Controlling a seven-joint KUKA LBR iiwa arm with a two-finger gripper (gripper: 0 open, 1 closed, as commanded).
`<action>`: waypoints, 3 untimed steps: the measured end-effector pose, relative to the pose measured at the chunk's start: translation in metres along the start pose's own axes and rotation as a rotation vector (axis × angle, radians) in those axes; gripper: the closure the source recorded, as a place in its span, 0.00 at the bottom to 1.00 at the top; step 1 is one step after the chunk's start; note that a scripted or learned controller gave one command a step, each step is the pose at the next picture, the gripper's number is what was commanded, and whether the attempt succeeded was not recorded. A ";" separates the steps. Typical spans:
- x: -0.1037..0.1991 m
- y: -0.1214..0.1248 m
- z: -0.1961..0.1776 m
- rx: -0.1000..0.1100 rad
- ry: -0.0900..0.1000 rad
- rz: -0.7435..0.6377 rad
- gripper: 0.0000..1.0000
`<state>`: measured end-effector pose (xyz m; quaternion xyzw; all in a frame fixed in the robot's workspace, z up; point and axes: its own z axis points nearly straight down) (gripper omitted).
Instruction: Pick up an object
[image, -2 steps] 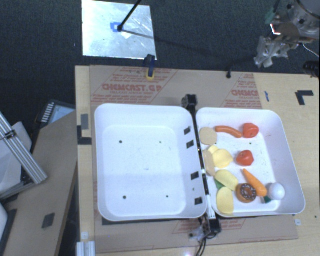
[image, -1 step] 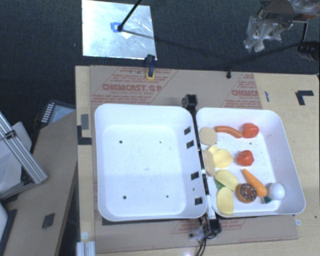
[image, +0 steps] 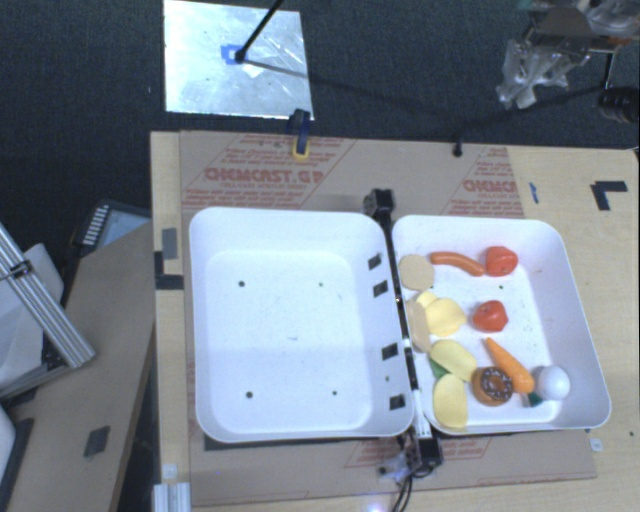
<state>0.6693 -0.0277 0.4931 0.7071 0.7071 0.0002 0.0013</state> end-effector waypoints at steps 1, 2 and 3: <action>0.000 -0.001 -0.044 -0.003 0.001 -0.004 1.00; -0.039 -0.001 0.013 0.004 0.000 0.002 1.00; -0.051 -0.001 0.050 0.002 0.000 0.000 1.00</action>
